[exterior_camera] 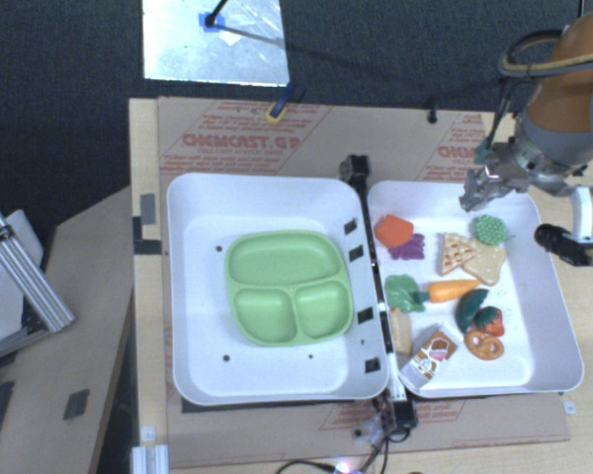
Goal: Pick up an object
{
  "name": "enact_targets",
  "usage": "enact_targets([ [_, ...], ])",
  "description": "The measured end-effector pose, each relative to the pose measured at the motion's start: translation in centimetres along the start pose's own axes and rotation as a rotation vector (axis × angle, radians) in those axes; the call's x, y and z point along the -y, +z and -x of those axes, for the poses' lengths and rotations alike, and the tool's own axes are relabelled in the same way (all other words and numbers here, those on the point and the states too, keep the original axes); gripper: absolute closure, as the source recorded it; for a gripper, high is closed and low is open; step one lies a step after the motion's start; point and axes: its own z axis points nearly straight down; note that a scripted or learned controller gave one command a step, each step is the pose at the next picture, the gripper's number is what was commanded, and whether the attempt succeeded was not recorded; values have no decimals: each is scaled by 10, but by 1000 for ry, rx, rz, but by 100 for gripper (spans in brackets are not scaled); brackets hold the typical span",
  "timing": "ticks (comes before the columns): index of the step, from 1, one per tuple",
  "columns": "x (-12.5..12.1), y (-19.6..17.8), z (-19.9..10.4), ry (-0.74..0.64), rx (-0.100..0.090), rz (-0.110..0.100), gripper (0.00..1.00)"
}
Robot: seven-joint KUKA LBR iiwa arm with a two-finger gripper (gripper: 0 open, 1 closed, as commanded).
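My gripper [474, 197] hangs above the far edge of the right bin [549, 349], just left of a green bumpy ball [490, 229]. No object shows between its fingers. Below it lie a waffle-like wedge [457, 251], a pale toast slice [486, 263], an orange carrot [453, 290] and a green leafy piece [403, 292]. An orange-red piece [394, 230] rests on a purple cluster [409, 249] at the bin's left side. A dark green and red piece [479, 313], a pretzel [483, 345] and a small printed box [431, 355] lie toward the near edge.
The left bin [193, 265] holds a light green divided tray [285, 286]. A black-clipped divider [368, 265] separates the two bins. A silver sheet [215, 28] lies beyond the bench. A metal frame [15, 265] stands at the far left.
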Motion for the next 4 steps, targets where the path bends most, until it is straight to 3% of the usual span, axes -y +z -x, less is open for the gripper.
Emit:
enact_targets([
  [1, -1, -6, 0, 0, -1, -5, 100],
  [2, 12, 5, -51, -4, -3, -8, 100],
  [3, 35, 0, -95, -4, -3, -9, 100],
  [4, 42, -12, -142, -5, -4, -7, 100],
])
